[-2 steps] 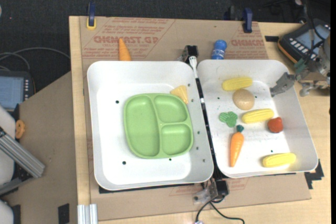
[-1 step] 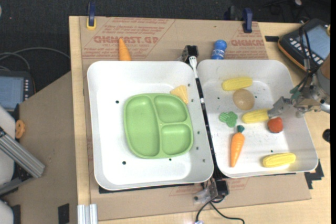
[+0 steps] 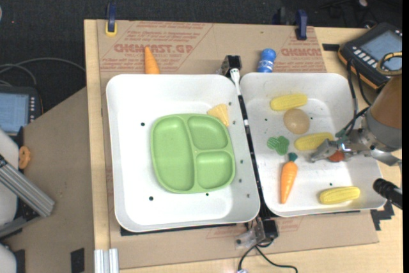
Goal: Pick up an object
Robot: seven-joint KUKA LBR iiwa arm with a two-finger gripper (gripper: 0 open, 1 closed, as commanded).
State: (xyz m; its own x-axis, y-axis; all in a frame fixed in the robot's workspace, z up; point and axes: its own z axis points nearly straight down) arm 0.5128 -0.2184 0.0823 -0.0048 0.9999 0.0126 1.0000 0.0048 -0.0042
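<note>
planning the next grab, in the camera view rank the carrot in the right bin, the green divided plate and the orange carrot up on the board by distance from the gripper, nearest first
Measured from the gripper in the right bin:
1. Carrot, in the same bin, just left of the gripper and slightly toward the front.
2. Green divided plate, in the middle of the left bin.
3. Orange carrot on the board, behind the left bin's back edge.

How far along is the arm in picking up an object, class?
Done: the gripper has reached into the right bin, beside the yellow banana-like piece. In hand: nothing visibly between its fingers. Left: grasping and lifting; the carrot and corn cobs lie on the bin floor.
</note>
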